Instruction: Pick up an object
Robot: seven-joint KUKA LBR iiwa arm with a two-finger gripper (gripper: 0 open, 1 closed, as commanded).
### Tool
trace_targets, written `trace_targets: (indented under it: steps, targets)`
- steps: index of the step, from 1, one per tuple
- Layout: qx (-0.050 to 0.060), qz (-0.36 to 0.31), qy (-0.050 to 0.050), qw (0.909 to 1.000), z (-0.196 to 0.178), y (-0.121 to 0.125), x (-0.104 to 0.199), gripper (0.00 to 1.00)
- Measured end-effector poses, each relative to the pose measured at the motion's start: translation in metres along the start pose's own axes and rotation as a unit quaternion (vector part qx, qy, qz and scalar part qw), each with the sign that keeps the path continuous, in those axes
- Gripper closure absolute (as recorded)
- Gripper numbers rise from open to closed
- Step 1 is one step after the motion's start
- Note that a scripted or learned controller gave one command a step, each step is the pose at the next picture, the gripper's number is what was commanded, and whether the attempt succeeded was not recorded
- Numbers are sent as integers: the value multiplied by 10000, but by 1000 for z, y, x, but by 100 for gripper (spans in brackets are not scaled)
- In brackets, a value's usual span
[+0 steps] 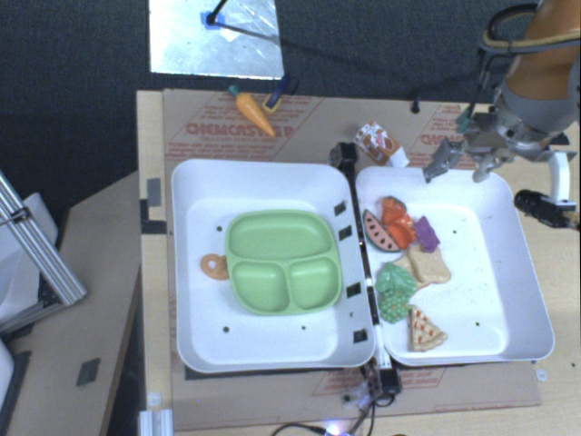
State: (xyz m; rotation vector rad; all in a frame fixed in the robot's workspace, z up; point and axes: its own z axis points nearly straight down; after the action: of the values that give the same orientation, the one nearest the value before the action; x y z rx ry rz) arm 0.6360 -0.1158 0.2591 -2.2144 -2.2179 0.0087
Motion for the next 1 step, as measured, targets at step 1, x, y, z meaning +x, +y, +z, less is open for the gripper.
trace_targets:
  steps: [1]
  targets:
    - [-55, -9, -7, 10000, -7, 2, 0, 0]
